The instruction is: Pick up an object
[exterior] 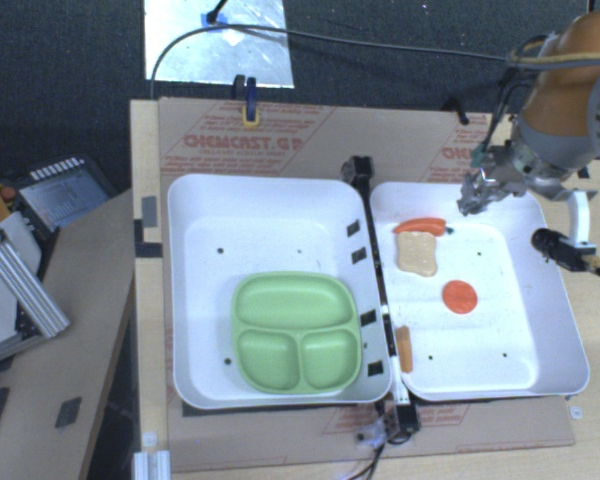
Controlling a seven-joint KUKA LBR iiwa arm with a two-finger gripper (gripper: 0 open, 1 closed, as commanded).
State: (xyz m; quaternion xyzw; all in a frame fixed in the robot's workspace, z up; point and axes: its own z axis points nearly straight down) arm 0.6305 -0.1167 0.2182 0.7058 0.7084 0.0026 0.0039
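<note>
grey two-finger gripper hanging over the right white bin's far edge, can't tell its grip, beige toast slice near orange round slice

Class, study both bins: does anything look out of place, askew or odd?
Mostly tidy. One oddity: a small orange stick lies against the right bin's left wall, apart from the other food pieces. The green divided plate sits flat in the left bin.

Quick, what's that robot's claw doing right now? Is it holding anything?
Gripper: whether it is open or closed cannot be told; it hangs over the far edge of the right bin, with nothing seen in it.
</note>
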